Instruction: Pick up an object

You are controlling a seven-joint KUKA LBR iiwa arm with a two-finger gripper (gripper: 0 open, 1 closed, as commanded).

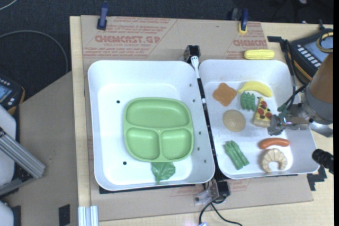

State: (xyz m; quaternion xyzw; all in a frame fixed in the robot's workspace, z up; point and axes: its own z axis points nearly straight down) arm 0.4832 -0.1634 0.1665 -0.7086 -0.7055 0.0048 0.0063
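The bench (159,34), a board printed with red lettering and held by two blue clamps at its far edge, carries two shallow white bins side by side. The left bin (106,82) holds one pale green divided plate (158,128) with three compartments, one long one at the far side and two smaller ones nearer the camera, and one green lettuce leaf (163,171) lies just beside the plate's near rim. The right bin (222,69) holds eight small toy foods: one yellow banana (257,87) near the far side, one orange piece (224,93) to its left, one dark green broccoli-like piece (247,100) touching the banana's underside, one pizza slice (261,112) with red spots just beside that, one round tan bun (233,120) near the middle, one green bean pod (235,153) lying slantwise toward the near left, one red sausage (274,142), and one tan croissant (274,159) just below the sausage. One yellow corn cob (259,54) lies outside the bins on the board, beyond the right bin's far rim. The grey arm with its orange band reaches in from the right, and the gripper (277,123) sits low over the right bin, just beside the pizza slice and above the sausage. Whether the pincer is parted or closed, I cannot tell, and no object is seen between it.
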